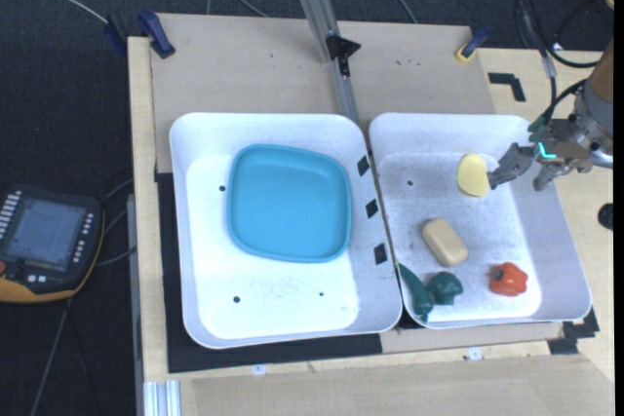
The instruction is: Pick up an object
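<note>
Objects such as the yellow lemon-like piece (473,175) were left lying unlifted in the right bin (565,248), the pincer (525,167) being spread apart with nothing held beside it.

View: one fixed camera above the bench (292,63), looking down at a slant.
Reach: both white bins (195,209) whole.
Gripper (526,169): at right edge, jaws pointing leftward.
</note>
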Tool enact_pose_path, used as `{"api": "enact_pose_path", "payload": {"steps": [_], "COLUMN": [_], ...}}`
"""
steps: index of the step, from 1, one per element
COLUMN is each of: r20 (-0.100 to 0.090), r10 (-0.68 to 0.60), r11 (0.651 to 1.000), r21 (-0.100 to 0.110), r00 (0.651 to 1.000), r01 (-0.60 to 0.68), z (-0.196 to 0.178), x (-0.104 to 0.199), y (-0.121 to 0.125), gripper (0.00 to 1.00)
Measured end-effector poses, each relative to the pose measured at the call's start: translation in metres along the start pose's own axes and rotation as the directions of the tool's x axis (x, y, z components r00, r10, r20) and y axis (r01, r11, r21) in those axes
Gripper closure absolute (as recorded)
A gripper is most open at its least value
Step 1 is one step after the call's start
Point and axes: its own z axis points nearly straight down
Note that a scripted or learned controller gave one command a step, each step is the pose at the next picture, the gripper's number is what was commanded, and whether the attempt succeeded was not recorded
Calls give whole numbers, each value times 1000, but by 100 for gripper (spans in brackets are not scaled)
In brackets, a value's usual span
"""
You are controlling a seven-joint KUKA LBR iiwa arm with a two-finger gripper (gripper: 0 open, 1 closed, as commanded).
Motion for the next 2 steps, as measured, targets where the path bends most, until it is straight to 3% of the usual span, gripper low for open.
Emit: {"api": "enact_pose_path", "payload": {"steps": [1, 2], "r20": [0, 0], "r10": [0, 0], "r11": [1000, 1000], "r21": [0, 3], "r00": [1000, 1000], "r01": [0, 0], "z": [0, 44], "x": [0, -6], "y": [0, 1], "gripper": [0, 0]}}
